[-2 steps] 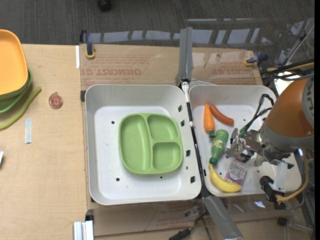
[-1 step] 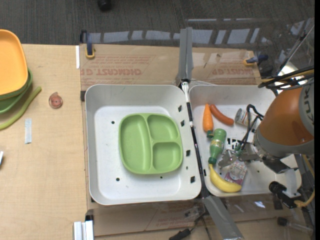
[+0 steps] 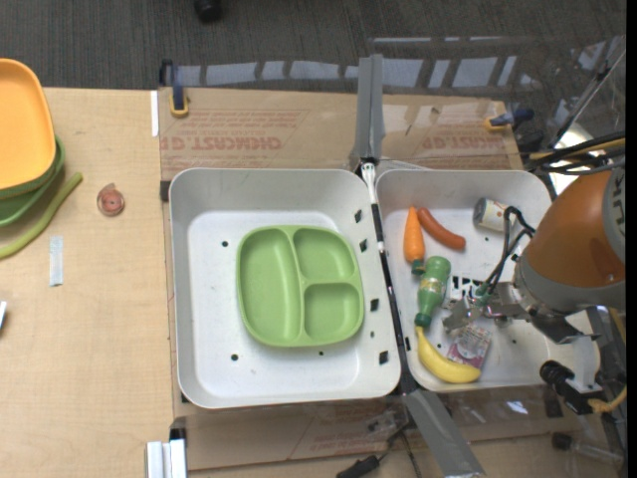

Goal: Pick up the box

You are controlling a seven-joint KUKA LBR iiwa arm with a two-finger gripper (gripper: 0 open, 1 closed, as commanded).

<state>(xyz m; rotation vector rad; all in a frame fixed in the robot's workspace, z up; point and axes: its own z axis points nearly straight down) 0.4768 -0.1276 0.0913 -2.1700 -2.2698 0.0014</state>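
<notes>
One banana (image 3: 445, 363), one bottle (image 3: 430, 287), one carrot (image 3: 414, 237) share the right bin (image 3: 518, 182).

One fixed camera looks down at a slant on both bins (image 3: 189, 267), arm (image 3: 582, 242) entering at 3 o'clock.

Two shallow white bins (image 3: 189, 267) are counted, one green divided plastic plate (image 3: 299, 285), one yellow banana (image 3: 443, 361), one green bottle (image 3: 430, 289), two orange carrot-shaped pieces (image 3: 414, 235).
</notes>
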